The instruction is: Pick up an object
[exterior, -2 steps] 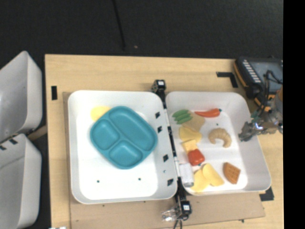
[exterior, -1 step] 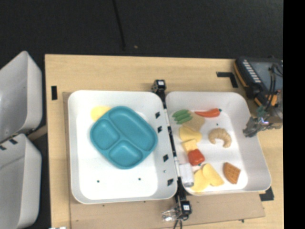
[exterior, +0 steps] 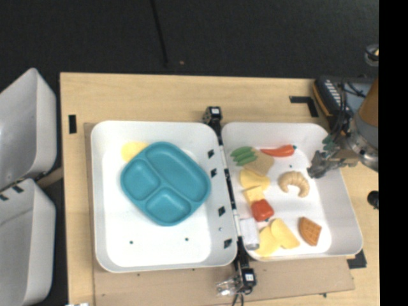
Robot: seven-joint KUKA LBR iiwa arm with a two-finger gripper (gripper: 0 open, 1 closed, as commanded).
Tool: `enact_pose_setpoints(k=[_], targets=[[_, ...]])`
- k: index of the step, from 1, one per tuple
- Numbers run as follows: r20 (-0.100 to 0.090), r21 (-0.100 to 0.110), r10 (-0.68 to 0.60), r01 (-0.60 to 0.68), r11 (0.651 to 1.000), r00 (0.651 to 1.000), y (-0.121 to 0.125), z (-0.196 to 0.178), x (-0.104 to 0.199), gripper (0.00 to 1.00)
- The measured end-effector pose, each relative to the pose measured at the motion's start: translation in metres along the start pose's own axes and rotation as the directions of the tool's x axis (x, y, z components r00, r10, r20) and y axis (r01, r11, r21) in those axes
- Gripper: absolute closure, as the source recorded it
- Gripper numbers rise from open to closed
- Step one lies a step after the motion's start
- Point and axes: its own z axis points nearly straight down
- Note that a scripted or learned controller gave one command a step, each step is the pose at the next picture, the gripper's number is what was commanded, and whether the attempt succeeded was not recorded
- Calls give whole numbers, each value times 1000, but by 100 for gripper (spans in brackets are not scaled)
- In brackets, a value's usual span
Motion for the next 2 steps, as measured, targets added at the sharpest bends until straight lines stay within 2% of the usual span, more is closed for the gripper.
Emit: enact_pose_setpoints(k=[1,2], targets=[[0,1,-2,2,1000,1000,15,-6,47,100],[0,-1,-2,2,1000,1000,49,-4,96,100]])
